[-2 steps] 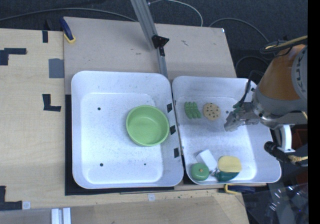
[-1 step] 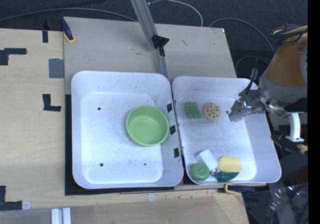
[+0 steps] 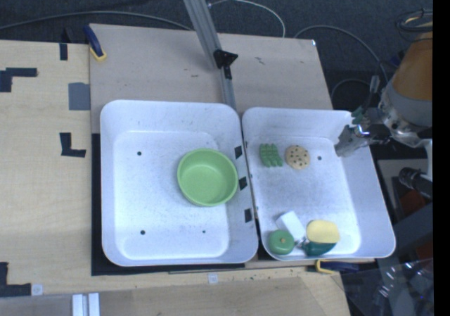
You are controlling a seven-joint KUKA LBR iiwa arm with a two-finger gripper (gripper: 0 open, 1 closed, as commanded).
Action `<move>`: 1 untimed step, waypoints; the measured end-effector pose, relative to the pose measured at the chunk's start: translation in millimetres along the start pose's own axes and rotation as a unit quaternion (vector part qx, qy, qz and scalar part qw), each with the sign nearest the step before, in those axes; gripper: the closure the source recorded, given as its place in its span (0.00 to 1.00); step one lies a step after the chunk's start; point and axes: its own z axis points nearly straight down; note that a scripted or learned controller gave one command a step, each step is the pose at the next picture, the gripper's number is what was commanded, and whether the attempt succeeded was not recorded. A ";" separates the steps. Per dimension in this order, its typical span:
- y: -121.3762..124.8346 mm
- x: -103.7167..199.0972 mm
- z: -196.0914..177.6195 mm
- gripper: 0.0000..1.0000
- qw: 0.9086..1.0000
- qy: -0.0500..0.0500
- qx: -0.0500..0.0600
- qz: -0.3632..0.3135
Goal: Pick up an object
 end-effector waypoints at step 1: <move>0.8 0.1 -28.7 1.00 1.000 0.001 0.001 0.000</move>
